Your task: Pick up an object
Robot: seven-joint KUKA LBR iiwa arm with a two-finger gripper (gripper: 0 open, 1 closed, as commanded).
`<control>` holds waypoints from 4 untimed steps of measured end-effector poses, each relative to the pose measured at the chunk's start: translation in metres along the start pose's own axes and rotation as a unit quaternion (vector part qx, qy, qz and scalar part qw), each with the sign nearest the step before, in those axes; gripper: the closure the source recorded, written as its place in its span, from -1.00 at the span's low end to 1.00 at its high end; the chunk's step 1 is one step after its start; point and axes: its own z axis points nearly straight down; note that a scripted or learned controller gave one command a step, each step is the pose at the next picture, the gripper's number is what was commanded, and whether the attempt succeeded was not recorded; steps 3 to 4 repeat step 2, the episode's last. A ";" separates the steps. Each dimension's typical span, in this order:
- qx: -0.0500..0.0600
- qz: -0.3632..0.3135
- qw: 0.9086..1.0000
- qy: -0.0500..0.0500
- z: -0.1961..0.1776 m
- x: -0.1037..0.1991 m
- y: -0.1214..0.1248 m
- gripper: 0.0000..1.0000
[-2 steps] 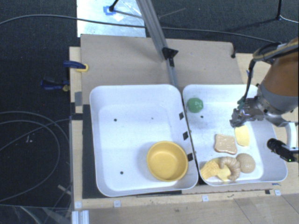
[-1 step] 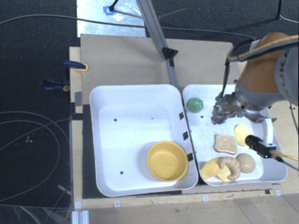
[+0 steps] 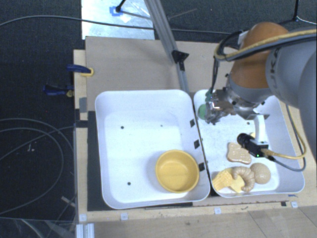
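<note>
Objects you could pick are split between the two bins, so start with the biggest parts of the scene. The left bin (image 3: pixel 124 133) carries a yellow bowl (image 3: pixel 177 170) at its near right corner. The right bin (image 3: pixel 287 182) carries the small pieces: a round tan lump (image 3: pixel 261 173) at the near right, a curled tan piece (image 3: pixel 243 175) touching its left side, a yellow wedge (image 3: pixel 225 181) just left of that, and a flat biscuit shape (image 3: pixel 239 154) a little farther back.

You have the arm (image 3: pixel 277 58) reaching in from the right, with the gripper (image 3: pixel 214 112) low over the far left corner of the right bin. A green thing (image 3: pixel 202 111) sits right at its left side, touching or nearly so, and mostly hidden. Whether the fingers are spread or closed, I cannot tell, and nothing is plainly between them.

The green thing lies just left of the gripper; the tan cluster lies well toward you and to the right.
</note>
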 end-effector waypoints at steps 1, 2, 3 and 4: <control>0.001 0.001 1.000 0.000 0.007 0.051 0.014 1.00; 0.000 0.002 1.000 0.000 -0.002 0.092 0.026 1.00; 0.000 0.002 1.000 0.000 -0.002 0.092 0.026 1.00; 0.000 0.002 1.000 0.000 -0.002 0.092 0.026 1.00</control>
